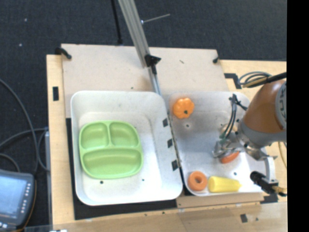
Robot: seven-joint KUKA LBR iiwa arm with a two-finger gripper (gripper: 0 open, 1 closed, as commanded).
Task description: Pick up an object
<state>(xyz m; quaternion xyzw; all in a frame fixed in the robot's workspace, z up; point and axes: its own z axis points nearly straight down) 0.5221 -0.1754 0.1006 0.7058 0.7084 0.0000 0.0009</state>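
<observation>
Dark carpet surrounds the pale worktop (106, 69), and over in the right bin (203, 111) the pincer (223, 151) is down low, right on a small red-orange object (230, 157), though I can't tell whether it is apart or together. Out from there: a yellow piece (223, 184) at 6 o'clock, an orange ring (197, 181) at 7, an orange pumpkin (183, 108) at 11. Off at 9 o'clock, the left bin (154, 187) holds a green divided plate (110, 150).

Two white bins (120, 100); one green divided plate (110, 149); four small objects, right bin.
</observation>
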